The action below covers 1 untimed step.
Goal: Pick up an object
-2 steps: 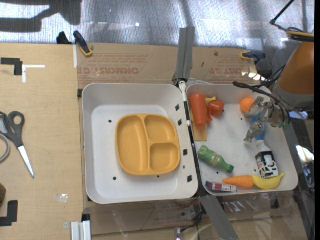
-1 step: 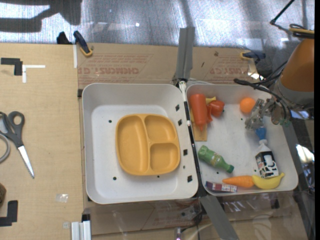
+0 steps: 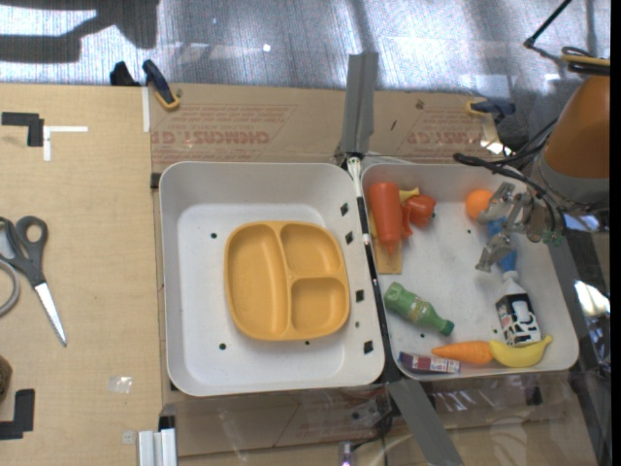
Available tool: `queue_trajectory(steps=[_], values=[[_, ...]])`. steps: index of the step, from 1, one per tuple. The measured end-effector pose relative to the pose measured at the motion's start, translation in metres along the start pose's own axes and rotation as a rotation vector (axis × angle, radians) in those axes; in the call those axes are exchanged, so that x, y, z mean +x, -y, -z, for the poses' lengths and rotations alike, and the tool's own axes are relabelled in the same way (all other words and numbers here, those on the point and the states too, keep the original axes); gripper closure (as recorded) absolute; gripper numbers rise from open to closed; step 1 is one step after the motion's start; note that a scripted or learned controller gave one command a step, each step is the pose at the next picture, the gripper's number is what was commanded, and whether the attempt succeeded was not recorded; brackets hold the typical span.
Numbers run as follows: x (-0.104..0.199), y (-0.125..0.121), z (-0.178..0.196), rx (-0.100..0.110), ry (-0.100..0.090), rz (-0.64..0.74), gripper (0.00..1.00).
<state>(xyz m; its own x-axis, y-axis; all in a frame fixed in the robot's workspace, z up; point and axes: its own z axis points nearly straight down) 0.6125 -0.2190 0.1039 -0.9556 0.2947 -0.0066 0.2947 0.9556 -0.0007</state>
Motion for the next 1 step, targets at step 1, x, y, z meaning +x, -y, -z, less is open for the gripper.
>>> queue_trajectory(steps=[1], values=[[-0.0018, -0.001, 0.0108, 0.001, 0.006, 0.003, 1.0]])
